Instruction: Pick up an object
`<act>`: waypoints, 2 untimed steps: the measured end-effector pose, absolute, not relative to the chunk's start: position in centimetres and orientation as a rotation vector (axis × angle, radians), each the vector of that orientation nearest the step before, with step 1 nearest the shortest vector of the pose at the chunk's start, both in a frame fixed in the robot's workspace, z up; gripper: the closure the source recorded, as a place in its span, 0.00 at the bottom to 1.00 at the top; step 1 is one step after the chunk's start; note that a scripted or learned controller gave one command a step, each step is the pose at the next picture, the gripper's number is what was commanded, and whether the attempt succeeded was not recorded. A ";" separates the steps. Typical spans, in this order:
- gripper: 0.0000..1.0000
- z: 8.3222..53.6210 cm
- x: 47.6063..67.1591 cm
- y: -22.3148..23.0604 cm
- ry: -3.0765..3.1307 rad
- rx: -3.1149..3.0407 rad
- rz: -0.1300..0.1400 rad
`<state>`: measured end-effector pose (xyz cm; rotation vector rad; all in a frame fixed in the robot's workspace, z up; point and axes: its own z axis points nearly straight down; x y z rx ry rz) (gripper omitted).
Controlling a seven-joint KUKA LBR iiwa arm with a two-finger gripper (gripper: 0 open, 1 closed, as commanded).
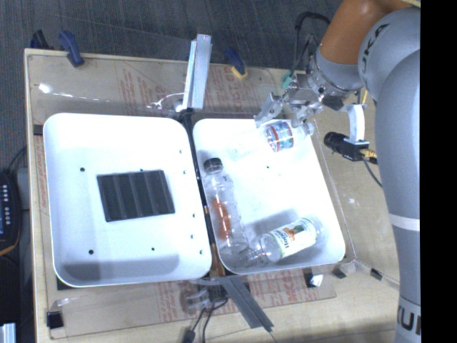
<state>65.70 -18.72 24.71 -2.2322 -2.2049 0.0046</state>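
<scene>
my gripper hangs over the right bin, near its corner at 1 o'clock, and my arm comes in from 3 o'clock. a small clear bottle with a blue and red label sits just under the metal fingers and seems to be between them, lifted above the bin floor, but i cannot tell for sure how wide the fingers stand or if they really grip it, because the parts there are shiny and mixed together. in the same bin a long clear bottle with a black cap lies along the wall at 9 o'clock, cap toward 12 o'clock, with something orange inside. another clear bottle with a white label lies at 5 o'clock, tilted, its one end close to the lower end of the long one. the left bin holds a dark ribbed tray near its middle. between the two bins, at 12 o'clock, a grey bar stands up.
</scene>
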 end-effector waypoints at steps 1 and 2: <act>0.00 24.4 65.7 -20.4 -2.311 -2.127 0.001; 0.00 24.5 65.8 -20.8 -2.410 -2.015 0.002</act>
